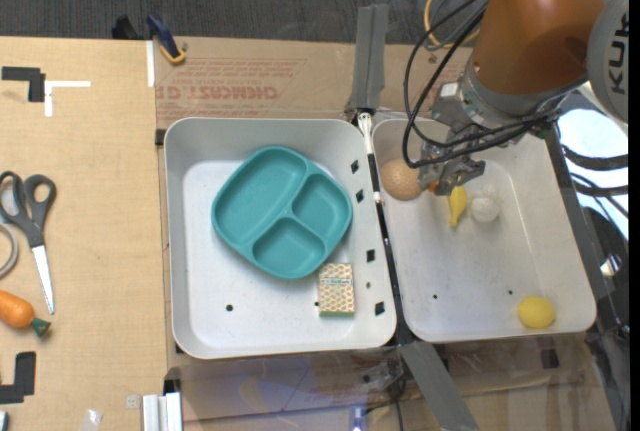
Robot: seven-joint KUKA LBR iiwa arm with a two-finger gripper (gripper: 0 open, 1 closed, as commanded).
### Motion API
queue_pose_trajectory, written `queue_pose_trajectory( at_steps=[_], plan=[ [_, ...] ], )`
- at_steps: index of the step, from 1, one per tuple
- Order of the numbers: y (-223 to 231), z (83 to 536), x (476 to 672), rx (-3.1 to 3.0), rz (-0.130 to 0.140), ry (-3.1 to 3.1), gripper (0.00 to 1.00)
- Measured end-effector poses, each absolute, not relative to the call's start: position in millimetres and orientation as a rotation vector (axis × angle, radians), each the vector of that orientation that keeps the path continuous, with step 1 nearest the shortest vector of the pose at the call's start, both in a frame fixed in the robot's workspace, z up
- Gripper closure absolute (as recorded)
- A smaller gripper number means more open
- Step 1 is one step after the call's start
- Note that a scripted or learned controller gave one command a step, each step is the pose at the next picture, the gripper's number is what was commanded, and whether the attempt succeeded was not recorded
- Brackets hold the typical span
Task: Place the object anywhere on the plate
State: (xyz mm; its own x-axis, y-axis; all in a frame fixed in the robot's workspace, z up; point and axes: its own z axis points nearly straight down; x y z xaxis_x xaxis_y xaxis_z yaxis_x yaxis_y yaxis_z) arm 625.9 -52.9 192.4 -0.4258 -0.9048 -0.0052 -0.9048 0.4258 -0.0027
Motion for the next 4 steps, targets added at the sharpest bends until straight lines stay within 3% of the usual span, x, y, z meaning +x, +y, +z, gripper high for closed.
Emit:
queue_pose_trajectory(
  at_steps=[1,2,3,4],
  plan=[
    [-39,360,642.6,-1.923,0.0,2.476,1.0],
    [-36,191,583.3,-2.089,0.004,2.343,1.0],
    [-89,322,599.7,-2.185,0.001,2.251,1.0],
    [-148,479,586.8,-2.421,0.002,1.995,1.0]
  ],
)
